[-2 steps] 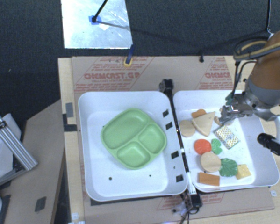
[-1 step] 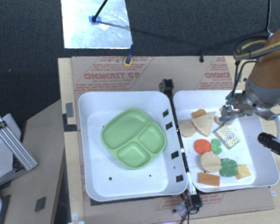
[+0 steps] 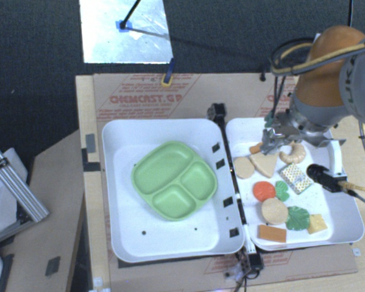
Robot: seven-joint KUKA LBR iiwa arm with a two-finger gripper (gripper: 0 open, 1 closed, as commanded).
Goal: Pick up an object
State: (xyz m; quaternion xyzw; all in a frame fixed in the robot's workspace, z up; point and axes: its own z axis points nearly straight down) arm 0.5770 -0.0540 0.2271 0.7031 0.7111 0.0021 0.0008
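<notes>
Arm enters from right; hand low over far left part of right bin, among the food pieces. Cannot tell how the hand is set.

Right bin contents: tan wedge just at the hand; pale round to its left; small orange bit on far side; pale curved piece to the right. Patterned square, red disc, tan round, green leafy piece, yellow block, orange slab nearer.

Left bin: green divided plate, centred.
</notes>
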